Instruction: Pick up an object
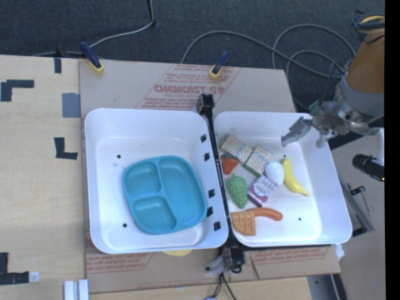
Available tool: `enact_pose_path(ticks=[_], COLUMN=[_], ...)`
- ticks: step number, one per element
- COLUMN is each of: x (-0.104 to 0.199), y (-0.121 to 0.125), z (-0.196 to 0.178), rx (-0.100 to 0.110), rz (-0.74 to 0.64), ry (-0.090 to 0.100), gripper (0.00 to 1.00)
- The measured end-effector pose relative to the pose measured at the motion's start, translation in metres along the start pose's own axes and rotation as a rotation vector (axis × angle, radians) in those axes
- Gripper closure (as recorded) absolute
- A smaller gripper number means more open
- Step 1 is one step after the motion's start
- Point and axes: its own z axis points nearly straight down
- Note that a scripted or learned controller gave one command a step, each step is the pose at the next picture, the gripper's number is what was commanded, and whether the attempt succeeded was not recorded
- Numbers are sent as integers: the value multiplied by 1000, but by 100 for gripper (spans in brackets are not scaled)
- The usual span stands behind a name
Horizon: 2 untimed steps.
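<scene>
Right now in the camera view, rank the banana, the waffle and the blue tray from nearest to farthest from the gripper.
1. The banana, in the right bin just below the gripper.
2. The waffle, at the right bin's near-left corner.
3. The blue tray, over in the left bin, farthest away.

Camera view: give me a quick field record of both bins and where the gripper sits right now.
left bin: holds a blue divided plate
right bin: holds a banana, white egg, green vegetable, waffle, orange carrot-like piece, two checkered packets and a small pink-and-white packet
gripper: above the right bin's far right corner, apart from the items
held object: none between the fingers
pick status: not yet done
</scene>
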Motion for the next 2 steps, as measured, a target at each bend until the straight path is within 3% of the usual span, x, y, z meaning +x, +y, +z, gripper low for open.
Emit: enact_pose_path(ticks=[1,2], x=[61,43], y=[16,32], z=[98,156], rx=[2,-10], rz=[-1,1], ry=[1,-6], gripper=[0,0])
